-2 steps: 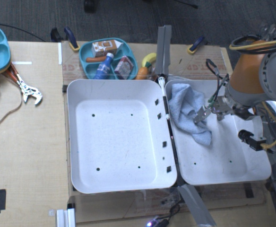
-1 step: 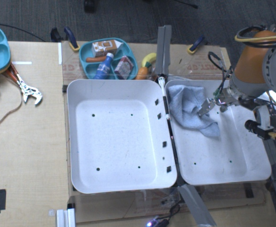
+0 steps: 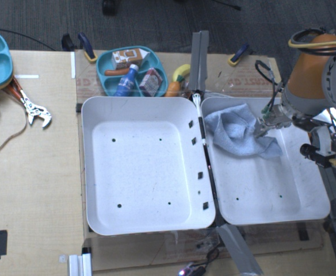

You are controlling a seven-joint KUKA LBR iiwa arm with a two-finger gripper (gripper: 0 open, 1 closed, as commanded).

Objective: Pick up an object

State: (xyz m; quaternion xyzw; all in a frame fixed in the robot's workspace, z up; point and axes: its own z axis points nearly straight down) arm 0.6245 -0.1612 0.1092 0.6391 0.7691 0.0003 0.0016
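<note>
Reaching into the right bin (image 3: 306, 209), gripper (image 3: 266, 125) sits at crumpled blue cloth (image 3: 237, 134) (grip state: cannot tell); thin fabric could slip or snag when lifted.

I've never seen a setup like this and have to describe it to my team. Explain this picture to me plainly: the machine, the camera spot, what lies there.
One camera looks down at a slant on a bench with two shallow white bins. The grey and orange machine at right is a robot arm; its hand is down at a crumpled blue-grey cloth in the right bin. Whether it grips the cloth cannot be told. The left bin sits beside it. Behind them stands a teal tray of small items, and a wrench lies at far left.
</note>
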